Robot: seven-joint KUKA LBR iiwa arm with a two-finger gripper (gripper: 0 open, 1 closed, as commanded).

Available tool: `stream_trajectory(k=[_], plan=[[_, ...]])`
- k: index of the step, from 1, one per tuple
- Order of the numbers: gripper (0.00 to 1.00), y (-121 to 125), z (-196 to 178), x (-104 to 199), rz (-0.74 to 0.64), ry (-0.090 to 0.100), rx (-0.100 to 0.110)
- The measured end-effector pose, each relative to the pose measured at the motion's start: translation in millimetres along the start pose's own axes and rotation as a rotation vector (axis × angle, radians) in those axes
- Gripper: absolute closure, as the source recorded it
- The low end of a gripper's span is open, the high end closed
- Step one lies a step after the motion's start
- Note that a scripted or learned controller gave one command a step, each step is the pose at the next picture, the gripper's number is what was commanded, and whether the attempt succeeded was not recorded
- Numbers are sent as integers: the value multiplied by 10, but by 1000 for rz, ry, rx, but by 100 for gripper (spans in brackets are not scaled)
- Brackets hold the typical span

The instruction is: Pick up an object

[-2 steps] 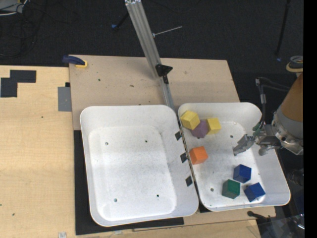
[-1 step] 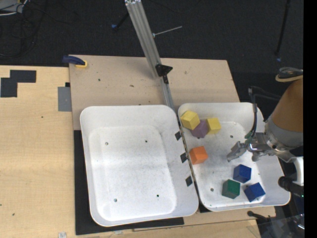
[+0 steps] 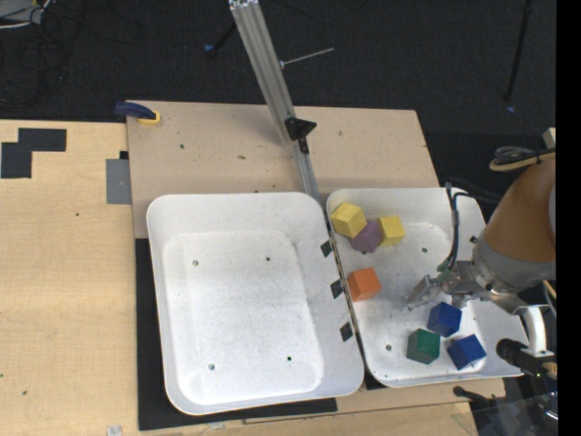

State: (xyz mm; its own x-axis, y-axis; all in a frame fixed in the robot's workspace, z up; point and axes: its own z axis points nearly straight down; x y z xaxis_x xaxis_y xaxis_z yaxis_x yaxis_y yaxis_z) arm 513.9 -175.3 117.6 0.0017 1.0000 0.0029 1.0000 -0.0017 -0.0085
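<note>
Arm point(image 3: 522, 234) reached in from right over right bin point(image 3: 413, 209). Jaws point(image 3: 434, 291) hung just left of blue cube point(image 3: 445, 318); how far open, cannot tell; nothing seen held. Second blue cube point(image 3: 466, 351) and green cube point(image 3: 423, 345) lay near edge. Orange cube point(image 3: 364, 283) mid-left. Two yellow cubes point(image 3: 348, 218) flanked purple block point(image 3: 369, 236) far side. Left bin point(image 3: 172, 216) alongside. No readable writing.
</note>
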Motion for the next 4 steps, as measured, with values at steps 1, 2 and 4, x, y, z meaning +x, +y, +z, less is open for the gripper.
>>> stream_trajectory(k=[1, 2, 4], plan=[[100, 4, -123, -18, 7, -1, -4], [100, -37, -621, 68, -3, -3, -11], [100, -28, -822, 568, -5, 1, -5]])
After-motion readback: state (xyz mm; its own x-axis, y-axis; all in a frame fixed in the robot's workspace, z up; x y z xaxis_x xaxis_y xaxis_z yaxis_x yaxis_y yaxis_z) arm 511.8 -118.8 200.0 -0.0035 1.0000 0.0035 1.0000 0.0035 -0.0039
